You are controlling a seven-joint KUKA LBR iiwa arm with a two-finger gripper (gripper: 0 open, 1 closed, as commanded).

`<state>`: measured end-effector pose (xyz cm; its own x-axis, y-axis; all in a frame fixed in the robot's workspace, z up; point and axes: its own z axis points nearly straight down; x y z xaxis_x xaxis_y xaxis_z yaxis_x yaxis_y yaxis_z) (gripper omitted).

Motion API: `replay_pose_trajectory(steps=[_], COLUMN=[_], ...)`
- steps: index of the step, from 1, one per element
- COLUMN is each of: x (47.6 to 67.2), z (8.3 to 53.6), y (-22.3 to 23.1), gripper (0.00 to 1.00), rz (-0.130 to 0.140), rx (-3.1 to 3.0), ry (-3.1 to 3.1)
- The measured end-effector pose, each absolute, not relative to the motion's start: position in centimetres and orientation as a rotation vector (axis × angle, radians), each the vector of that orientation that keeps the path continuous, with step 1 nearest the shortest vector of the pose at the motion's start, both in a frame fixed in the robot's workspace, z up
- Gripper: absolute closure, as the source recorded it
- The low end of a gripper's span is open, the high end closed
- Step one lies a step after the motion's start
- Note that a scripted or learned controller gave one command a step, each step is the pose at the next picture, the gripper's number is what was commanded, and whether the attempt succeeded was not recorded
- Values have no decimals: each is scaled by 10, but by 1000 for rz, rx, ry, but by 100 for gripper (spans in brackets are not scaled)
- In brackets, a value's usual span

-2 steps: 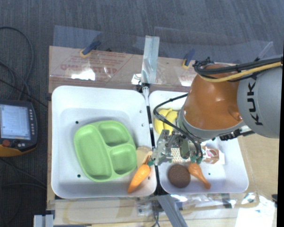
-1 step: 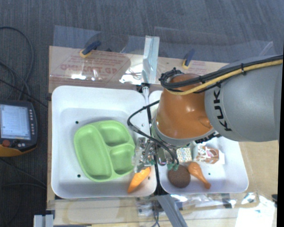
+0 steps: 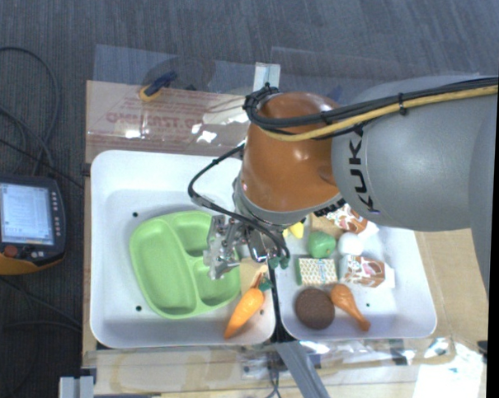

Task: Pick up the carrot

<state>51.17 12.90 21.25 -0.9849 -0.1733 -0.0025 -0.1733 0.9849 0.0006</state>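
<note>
The carrot (image 3: 245,311) is orange and tapered. It lies in the left bin (image 3: 108,229) at its front right corner, against the wall shared with the right bin, tip pointing to the front. My gripper (image 3: 230,255) hangs under the orange wrist band, over the right edge of the green divided plate (image 3: 168,265). It sits just behind and above the carrot's thick end. The metal wrist parts and cables hide how it meets the carrot.
The right bin (image 3: 410,312) holds several toy foods: a brown round piece (image 3: 315,308), a drumstick (image 3: 350,306), a patterned box (image 3: 316,271) and a green item (image 3: 322,245). The big grey arm covers that bin's back. A teach pendant (image 3: 21,221) lies left of the bench.
</note>
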Motion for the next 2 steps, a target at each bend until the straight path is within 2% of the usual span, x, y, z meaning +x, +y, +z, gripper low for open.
replay_pose_trajectory(steps=[1, 2], x=[514, 521], z=[162, 158], y=[207, 234], gripper=[100, 100], rz=[1, 1], rx=[-252, -121], ry=[3137, 3140])
